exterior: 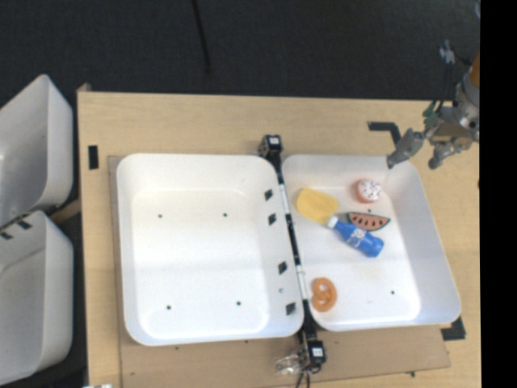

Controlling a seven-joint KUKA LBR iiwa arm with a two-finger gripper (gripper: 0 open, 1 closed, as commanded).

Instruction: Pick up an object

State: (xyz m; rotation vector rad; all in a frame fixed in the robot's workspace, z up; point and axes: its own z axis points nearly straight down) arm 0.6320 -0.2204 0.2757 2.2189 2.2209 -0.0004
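Observation:
The right bin (404, 293) holds several small items: a yellow piece (316, 204), a pink and white round piece (368, 190), a watermelon slice (369, 220), a blue bottle (358, 238) and an orange pretzel (323, 294). My gripper (418, 153) hangs above the bin's far right corner, its two fingers spread apart with nothing between them. It is open and well clear of every item, the pink round piece being the closest.
The left bin (137, 297) lies beside the right one, joined along a black-clipped divider (287, 241). A black bracket (383, 126) sits on the bench behind the right bin. White containers (32, 152) stand off the bench's left side.

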